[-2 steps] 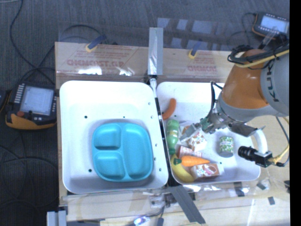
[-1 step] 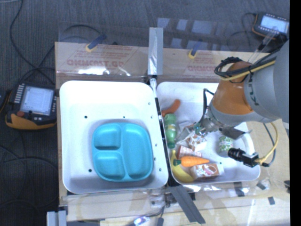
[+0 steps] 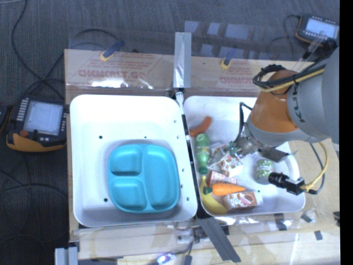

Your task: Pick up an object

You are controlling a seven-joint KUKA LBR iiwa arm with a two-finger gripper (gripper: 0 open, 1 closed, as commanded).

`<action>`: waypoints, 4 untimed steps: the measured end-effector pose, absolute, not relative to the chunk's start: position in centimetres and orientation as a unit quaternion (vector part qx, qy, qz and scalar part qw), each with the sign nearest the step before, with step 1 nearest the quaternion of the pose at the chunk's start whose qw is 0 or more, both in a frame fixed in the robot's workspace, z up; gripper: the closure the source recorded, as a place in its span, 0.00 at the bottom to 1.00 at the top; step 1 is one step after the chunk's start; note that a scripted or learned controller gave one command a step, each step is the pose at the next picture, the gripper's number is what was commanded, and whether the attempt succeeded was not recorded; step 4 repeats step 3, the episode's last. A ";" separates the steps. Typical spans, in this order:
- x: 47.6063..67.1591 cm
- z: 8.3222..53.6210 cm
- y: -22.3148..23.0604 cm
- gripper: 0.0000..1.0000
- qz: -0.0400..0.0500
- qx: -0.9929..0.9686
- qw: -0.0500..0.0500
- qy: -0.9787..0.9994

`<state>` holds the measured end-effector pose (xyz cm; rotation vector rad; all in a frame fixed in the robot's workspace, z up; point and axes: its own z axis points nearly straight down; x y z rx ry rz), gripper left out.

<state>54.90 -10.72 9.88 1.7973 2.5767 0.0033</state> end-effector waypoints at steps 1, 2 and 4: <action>57.3 20.6 -4.6 1.00 -0.002 0.630 -0.001 0.777; 55.9 23.5 -7.0 1.00 -0.002 0.647 -0.002 0.762; 56.7 24.4 -7.4 1.00 -0.002 0.652 -0.002 0.758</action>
